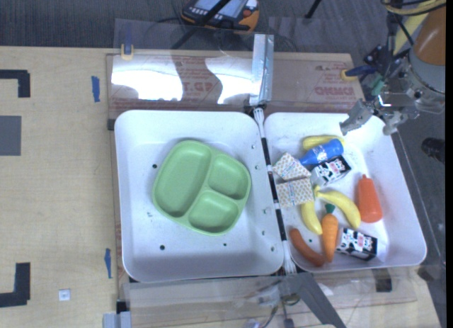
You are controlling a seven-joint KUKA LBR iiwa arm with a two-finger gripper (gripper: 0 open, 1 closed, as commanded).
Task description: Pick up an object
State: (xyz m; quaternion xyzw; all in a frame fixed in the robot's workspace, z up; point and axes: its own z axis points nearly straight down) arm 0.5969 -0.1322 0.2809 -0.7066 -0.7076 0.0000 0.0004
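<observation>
One end effector (373, 116): it hangs over the back right corner of the right bin (407, 199), two fingers spread, nothing between them — apart from every item, probably parked high so the heap stays in view.
Nearest items: a yellow banana (318, 141) and a blue bottle (320, 154), just in front of and left of the fingers; likely the easiest first tries.
Heap: cartons (331, 170), two wafers (290, 179), a second banana (342, 206), carrots (329, 229) and an orange bottle (368, 199) lie touching or overlapping — crowded, so a blind grab may pinch two or slip.
Outlier: the orange bottle sits slightly clear on the right, with room for fingers either side.
Left bin (134, 178): holds a green tray (202, 186), lying flat in the middle — wide and shallow, I judge it a poor pick.
Surface (49, 178): tan, bearing both bins side by side.
</observation>
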